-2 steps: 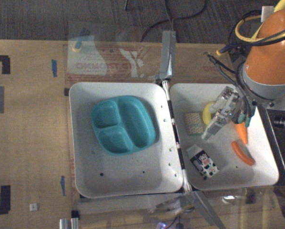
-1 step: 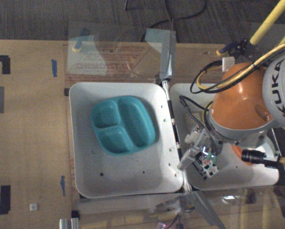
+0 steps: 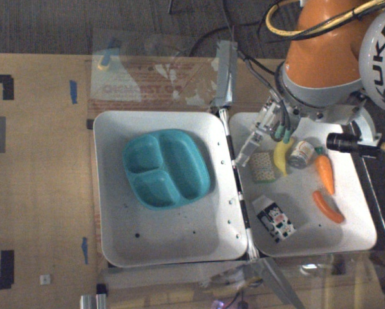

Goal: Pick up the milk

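Note:
The milk (image 3: pixel 275 220) is a small carton with black-and-white cow patches. It lies on its side near the front left of the right bin (image 3: pixel 360 237). My gripper (image 3: pixel 259 136) hangs over the back left part of that bin, close to the wall between the two bins. It is well behind the milk and apart from it. The gripper sits just left of a yellow banana (image 3: pixel 281 158) and above a speckled yellow sponge (image 3: pixel 263 167). Nothing shows in its grasp.
A tin can (image 3: pixel 301 153), an orange carrot (image 3: pixel 325 174) and an orange-red sausage-shaped piece (image 3: pixel 328 207) lie right of the gripper in the right bin. The left bin (image 3: pixel 115 237) holds a teal divided plate (image 3: pixel 167 168). The arm's orange-banded bulk overhangs the back right.

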Controlling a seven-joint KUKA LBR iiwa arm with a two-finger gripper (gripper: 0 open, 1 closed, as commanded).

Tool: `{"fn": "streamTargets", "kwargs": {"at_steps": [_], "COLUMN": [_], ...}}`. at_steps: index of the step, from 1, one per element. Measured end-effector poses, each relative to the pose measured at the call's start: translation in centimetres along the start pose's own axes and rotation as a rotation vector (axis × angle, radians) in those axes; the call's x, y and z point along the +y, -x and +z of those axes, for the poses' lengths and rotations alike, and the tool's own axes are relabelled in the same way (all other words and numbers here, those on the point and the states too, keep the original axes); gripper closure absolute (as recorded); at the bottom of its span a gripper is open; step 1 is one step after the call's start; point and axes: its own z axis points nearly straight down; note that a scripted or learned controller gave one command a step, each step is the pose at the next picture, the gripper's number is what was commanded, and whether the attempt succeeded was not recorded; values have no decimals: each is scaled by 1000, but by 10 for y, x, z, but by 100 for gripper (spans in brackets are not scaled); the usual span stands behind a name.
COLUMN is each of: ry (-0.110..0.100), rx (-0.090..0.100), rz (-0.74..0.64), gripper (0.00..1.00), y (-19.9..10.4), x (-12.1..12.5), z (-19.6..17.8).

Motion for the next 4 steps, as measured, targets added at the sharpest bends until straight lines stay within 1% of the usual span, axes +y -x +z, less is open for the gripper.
{"fn": "streamTargets", "kwargs": {"at_steps": [1,2,3,4], "ry": [2,4,3,9], "rx": [-1,-2,-2,-9], "rz": [-93,-234,-261,-266], "gripper": [0,0,0,100], "y": [-39,-58,-43,-44], "x": [116,205,215,218], "z": [32,-25,-149,-160]}}
